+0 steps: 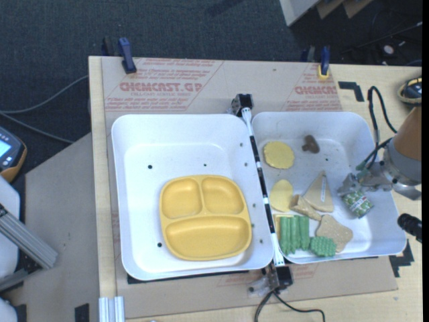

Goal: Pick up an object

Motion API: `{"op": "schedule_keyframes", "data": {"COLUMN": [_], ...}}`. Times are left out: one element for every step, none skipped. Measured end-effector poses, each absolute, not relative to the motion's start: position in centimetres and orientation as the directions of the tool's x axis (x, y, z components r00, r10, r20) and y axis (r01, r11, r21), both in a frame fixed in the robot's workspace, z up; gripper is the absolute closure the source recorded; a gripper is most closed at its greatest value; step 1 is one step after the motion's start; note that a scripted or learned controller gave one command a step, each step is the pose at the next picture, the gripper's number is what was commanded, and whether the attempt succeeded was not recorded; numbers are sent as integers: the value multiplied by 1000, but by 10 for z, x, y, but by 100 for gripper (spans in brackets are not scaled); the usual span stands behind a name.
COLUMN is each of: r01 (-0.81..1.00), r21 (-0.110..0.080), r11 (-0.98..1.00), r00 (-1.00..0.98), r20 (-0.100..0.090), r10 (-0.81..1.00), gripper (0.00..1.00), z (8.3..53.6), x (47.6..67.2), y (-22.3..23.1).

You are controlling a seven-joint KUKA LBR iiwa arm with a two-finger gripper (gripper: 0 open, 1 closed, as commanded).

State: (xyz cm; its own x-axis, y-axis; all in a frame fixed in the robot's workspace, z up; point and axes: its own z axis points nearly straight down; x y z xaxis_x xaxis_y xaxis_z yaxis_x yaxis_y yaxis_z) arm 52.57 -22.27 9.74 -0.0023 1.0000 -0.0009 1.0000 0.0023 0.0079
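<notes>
Where the claw (358,183) hovers, grip unclear, lies a green-and-white, perhaps crumpled packet (358,204).

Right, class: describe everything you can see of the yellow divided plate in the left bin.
The yellow divided plate looks like smooth moulded plastic, a rounded rectangle with raised ridges splitting it into three compartments: two smaller ones on the far side and one long one on the near side. It lies flat and right way up on the floor of the left bin, a little toward the near right. Nothing shows in its compartments, and it touches nothing besides the bin floor.
</notes>
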Motion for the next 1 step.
{"op": "schedule_keyframes", "data": {"r01": [1000], "r21": [12], "r11": [6], "r00": [-6], "r20": [-5], "r10": [1000], "gripper": [100], "z": [87], "x": [564], "y": [-156]}}
